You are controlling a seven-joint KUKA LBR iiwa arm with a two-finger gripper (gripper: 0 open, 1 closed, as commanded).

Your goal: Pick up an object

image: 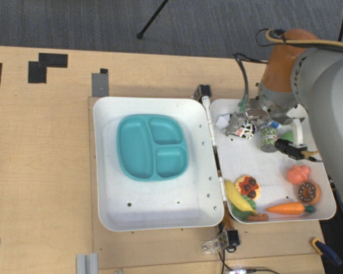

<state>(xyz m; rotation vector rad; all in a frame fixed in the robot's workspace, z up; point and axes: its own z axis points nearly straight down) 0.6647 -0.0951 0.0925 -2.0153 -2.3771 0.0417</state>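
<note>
My gripper (pixel 247 120) is low over the far part of the right bin (pixel 274 165), under the orange wrist band (pixel 281 67). A small black-and-white object (pixel 243 132) lies just below it, touching or nearly touching. A green can (pixel 268 138) stands to the gripper's right, beside a white and green marker (pixel 298 133). Along the bin's near side lie a banana (pixel 237 197), a round red and yellow toy (pixel 247 185), a carrot (pixel 287 208), a donut (pixel 308 192) and a pink toy (pixel 299 174).
The left bin (pixel 154 210) holds a teal divided plate (pixel 152 146). The grey arm (pixel 328 101) covers the right bin's far right corner. A black cable (pixel 244 76) loops behind the gripper. Wooden bench surrounds both bins.
</note>
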